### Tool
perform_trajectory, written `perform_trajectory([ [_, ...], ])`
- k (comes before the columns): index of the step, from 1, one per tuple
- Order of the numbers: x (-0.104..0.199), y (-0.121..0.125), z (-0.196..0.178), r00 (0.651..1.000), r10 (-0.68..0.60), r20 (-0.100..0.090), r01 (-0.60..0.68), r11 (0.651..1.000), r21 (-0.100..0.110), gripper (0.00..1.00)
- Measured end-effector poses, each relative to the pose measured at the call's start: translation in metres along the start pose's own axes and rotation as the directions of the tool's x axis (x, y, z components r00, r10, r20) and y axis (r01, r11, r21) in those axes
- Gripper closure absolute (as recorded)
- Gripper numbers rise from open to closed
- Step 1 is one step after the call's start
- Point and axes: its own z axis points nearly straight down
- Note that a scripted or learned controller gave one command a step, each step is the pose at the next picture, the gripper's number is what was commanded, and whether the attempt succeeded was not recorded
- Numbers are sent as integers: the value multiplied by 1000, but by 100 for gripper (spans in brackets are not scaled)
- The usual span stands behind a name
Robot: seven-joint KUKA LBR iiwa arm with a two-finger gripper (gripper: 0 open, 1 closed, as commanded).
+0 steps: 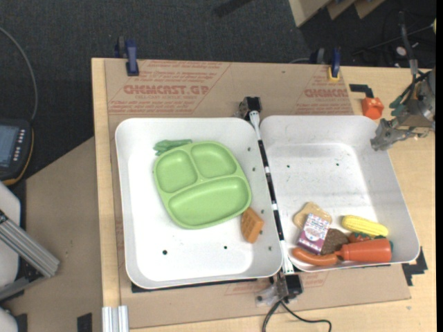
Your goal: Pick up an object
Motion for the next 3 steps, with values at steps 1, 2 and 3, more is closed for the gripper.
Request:
perform_trajectory([
  [1,-12,10,178,1000,2,-1,-2,1000,9,100],
  [2,-7,-6,42,1000,-1,4,1,1000,-8,100],
  [3,-19,78,31,1000,-3,5,3,1000,-6,100],
])
